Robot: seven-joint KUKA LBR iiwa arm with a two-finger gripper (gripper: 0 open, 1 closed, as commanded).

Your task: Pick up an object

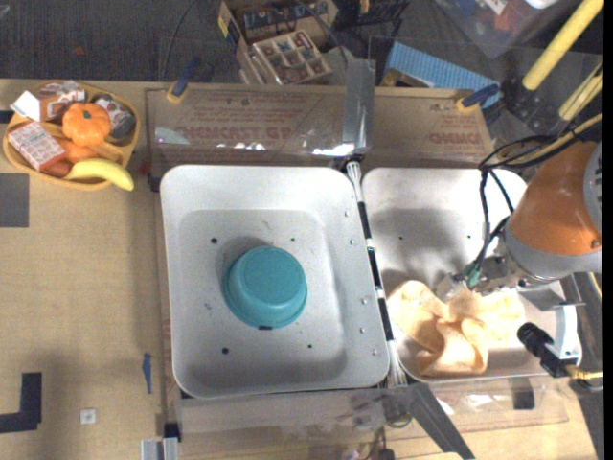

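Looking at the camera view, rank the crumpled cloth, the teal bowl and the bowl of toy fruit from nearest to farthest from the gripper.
1. The crumpled cloth, in the right bin, lies right at the gripper.
2. The teal bowl sits upside down in the middle of the left bin.
3. The bowl of toy fruit is on the bench at the far left, beyond both bins.

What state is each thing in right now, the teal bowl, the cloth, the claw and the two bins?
Teal bowl: upside down, lying in the left bin, untouched.
Yellow cloth: crumpled in a heap at the near side of the right bin.
Claw: low over the cloth; finger position can't be made out.
Left bin: holds the bowl.
Right bin: holds the cloth.
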